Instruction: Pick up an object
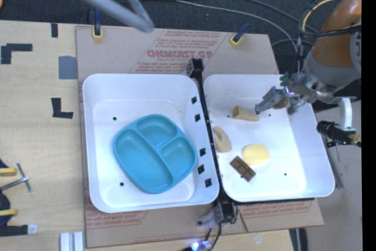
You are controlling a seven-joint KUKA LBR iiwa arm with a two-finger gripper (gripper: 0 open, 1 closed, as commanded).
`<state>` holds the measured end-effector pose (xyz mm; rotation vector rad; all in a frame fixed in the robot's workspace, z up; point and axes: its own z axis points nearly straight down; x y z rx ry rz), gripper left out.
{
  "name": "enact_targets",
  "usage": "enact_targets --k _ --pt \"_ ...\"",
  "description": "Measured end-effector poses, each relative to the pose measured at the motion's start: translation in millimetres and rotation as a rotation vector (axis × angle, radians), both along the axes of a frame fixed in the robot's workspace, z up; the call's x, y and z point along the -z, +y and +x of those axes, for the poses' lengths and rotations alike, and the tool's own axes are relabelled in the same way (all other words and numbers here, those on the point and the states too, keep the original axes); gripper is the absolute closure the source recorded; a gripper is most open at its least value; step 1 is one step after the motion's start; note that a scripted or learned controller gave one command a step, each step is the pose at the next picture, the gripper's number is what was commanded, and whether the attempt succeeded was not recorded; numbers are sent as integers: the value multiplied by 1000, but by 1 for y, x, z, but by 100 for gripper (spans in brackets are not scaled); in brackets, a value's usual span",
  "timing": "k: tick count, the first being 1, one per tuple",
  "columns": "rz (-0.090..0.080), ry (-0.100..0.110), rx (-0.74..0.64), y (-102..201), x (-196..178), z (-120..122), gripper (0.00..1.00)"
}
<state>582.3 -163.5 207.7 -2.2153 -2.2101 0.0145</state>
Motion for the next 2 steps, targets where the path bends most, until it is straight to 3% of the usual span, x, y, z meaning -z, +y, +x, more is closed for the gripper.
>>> enact_targets --k 1,2 --pt "-2 -13 -4 1 -9 3 0" --pt "-2 -9 -4 5 55 3 0"
